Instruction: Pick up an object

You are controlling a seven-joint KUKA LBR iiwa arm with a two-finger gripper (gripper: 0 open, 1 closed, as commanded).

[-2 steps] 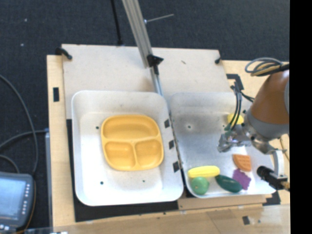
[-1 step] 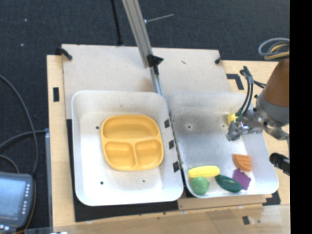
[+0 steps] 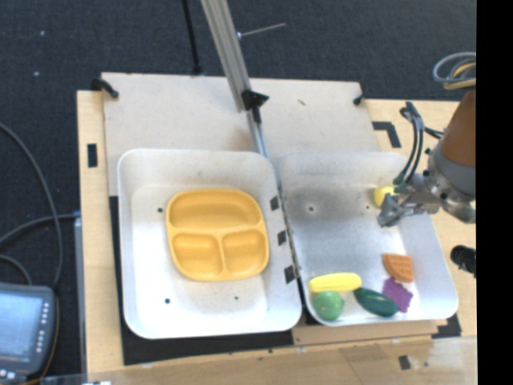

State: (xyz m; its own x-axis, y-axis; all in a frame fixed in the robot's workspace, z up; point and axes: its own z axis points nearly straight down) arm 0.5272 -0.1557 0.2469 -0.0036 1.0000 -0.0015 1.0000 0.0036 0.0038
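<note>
In the right bin [image 3: 345, 223] my gripper [image 3: 390, 212] hangs near the upper right part, just beside a small yellow object [image 3: 383, 196] that sits at its upper left. Along the bin's near edge lie a yellow banana-like piece [image 3: 335, 282], a green round piece [image 3: 327, 303], a dark green piece [image 3: 375, 301], a purple piece [image 3: 398, 293] and an orange piece [image 3: 398, 266]. Nothing shows between the gripper's tips.
The left bin [image 3: 144, 215] holds a yellow divided plate [image 3: 216, 233]. A slanted metal pole [image 3: 228, 46] rises behind the bins. A monitor [image 3: 24, 327] stands at the bottom left, off the bench.
</note>
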